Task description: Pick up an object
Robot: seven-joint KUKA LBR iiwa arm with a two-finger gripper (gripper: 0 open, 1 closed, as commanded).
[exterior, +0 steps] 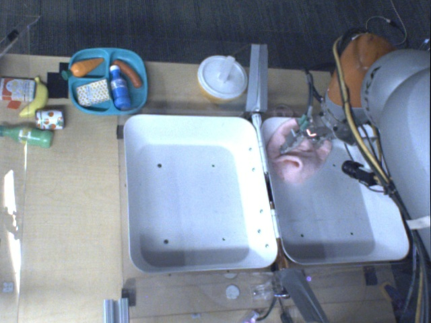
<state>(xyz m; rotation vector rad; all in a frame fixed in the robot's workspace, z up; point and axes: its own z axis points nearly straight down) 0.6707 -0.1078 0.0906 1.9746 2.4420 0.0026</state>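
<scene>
Big and grey, the robot arm (397, 106) fills the right side, with its orange band (360, 56) up near the far edge of the bench (67, 214). Its pincer (306, 132) reaches down into the right bin (350, 241), close to that bin's far left corner. It sits right on top of a pink thing (296, 157). The picture is too blurry there to tell how wide the pincer is or if it has hold of anything.

That pink thing is what to pick up. It lies in the far left part of the right bin, near the wall next to the left bin (195, 194). It looks soft and floppy, like a cloth or a squishy toy, and likely very light. It should not break. It may sag or slip out if pinched at a thin edge, so I would grab it in the thick middle, where it bunches up.

Further out, a white cup with a lid (222, 78) stands at the far edge of the bench. A blue tray of toy food (108, 79) sits near the far left corner, with a few small toys (30, 113) beside it.
</scene>
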